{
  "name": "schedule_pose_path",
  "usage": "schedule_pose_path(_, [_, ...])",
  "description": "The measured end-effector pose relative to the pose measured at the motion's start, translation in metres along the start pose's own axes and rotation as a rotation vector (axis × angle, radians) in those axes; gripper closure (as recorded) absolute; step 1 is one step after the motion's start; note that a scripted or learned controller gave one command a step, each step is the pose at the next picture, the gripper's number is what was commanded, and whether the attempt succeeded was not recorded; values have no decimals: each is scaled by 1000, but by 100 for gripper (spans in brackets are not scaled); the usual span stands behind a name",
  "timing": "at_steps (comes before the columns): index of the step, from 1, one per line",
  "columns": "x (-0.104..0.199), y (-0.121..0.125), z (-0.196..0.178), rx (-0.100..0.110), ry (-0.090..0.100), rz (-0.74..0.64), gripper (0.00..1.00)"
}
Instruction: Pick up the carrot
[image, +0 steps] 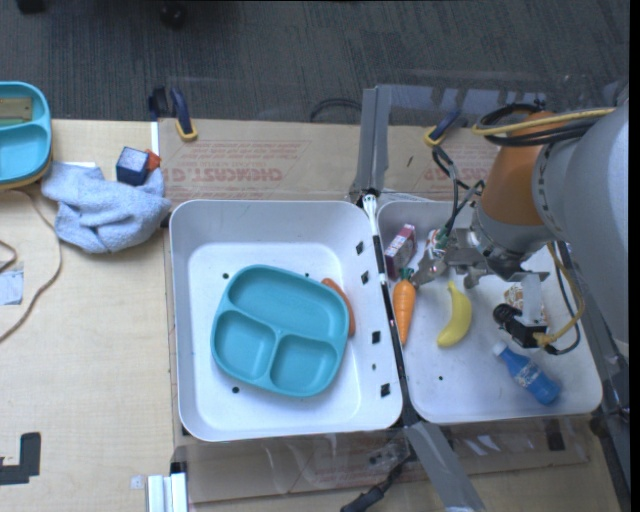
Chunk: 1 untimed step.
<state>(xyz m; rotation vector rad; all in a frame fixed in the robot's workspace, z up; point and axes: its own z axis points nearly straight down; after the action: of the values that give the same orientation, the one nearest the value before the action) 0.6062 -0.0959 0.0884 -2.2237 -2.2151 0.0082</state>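
Carrot (403, 309) hugs the bin wall (385, 300) — banana (455, 318) near, floor between bare.

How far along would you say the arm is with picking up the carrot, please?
Done: the arm has reached into the right bin, with its end effector close above the carrot's leafy end. In hand: the approach; I cannot tell whether the carrot is gripped. It lies against the bin's left wall, beside the banana. Left: a confirmed grasp and the lift.
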Motion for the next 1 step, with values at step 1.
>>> schedule_pose_path(1, [36, -1, -101, -3, -1, -477, 0])
